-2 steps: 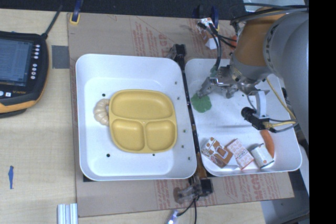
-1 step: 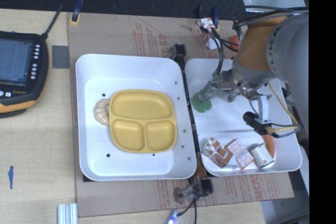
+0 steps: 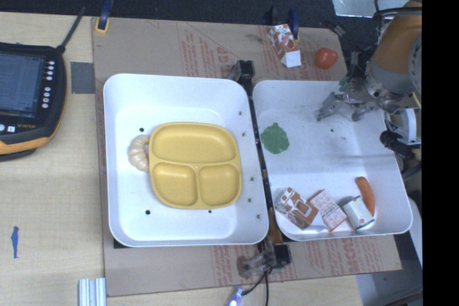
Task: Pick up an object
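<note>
My gripper [image 3: 346,108] hangs over the far part of the right bin [image 3: 315,93], its two fingers spread open with nothing between them. Below it on the bin floor lies a green flat piece [image 3: 275,138], to the gripper's left and nearer the divider. Along the near edge of that bin lie an orange sausage-shaped piece [image 3: 366,194], a small white can [image 3: 355,213] and two small printed packets [image 3: 326,209] [image 3: 295,207]. All of these are well apart from the gripper.
The left bin [image 3: 122,100] holds a yellow divided plate [image 3: 193,163] with a beige lump [image 3: 138,152] at its left side. Behind the bins on the cardboard stand a small carton [image 3: 285,44] and a red ball [image 3: 326,57]. A control pendant [image 3: 25,97] lies far left.
</note>
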Motion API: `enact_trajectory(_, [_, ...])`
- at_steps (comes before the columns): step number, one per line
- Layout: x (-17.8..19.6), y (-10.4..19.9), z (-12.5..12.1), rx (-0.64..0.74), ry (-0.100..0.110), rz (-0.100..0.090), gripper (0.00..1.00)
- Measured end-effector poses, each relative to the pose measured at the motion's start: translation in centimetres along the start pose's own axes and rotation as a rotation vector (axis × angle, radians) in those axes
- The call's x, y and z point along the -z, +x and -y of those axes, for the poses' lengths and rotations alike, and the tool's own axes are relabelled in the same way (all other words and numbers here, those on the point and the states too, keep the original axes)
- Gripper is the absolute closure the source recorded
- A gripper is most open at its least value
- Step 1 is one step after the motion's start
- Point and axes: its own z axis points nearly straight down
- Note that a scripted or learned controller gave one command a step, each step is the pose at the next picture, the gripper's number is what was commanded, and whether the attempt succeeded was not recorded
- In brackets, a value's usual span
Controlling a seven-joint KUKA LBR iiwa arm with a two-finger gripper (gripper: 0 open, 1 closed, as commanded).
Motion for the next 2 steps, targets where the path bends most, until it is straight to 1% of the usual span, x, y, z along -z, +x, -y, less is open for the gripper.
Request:
enact_trajectory(1, [0.8, 2.7, 10.9, 0.002, 0.002, -0.001, 0.0])
enact_trajectory(2, [7.4, 0.1, 1.9, 0.001, -0.004, 0.001, 0.0])
